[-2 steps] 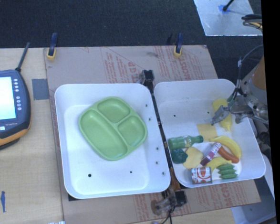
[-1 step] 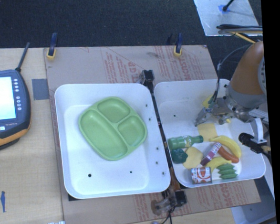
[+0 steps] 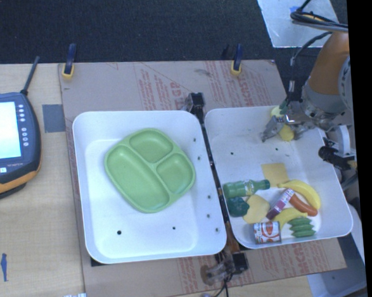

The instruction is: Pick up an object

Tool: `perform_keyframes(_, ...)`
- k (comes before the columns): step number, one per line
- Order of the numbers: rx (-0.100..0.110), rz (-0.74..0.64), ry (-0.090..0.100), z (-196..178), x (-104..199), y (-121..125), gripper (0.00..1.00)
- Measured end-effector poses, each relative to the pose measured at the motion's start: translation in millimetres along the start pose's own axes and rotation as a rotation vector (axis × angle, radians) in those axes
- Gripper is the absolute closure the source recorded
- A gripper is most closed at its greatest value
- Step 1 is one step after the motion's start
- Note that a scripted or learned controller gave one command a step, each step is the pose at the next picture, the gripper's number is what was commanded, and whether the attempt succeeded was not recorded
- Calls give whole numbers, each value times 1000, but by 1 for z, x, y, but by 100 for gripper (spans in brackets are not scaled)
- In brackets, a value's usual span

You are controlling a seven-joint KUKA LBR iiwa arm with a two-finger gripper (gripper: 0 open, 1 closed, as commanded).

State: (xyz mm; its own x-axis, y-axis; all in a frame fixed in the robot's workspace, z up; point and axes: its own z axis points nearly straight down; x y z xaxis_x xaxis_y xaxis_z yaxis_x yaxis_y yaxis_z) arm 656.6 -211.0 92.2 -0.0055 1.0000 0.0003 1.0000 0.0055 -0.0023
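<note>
Left bin: holds a green three-compartment plate, lying flat, tilted askew
Right bin: near corner clustered with a green bottle, banana, red-labelled can, yellow slice
Gripper: low over the far right bin; fingers spread around a small yellow object
Bench left: a teach pendant
</note>
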Motion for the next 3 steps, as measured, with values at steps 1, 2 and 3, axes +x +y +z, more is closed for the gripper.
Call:
perform_keyframes(1,3,2,0,1,31,-74,0)
perform_keyframes(2,3,-1,-1,1,84,-90,0)
perform_keyframes(3,0,3,1,0,85,-29,0)
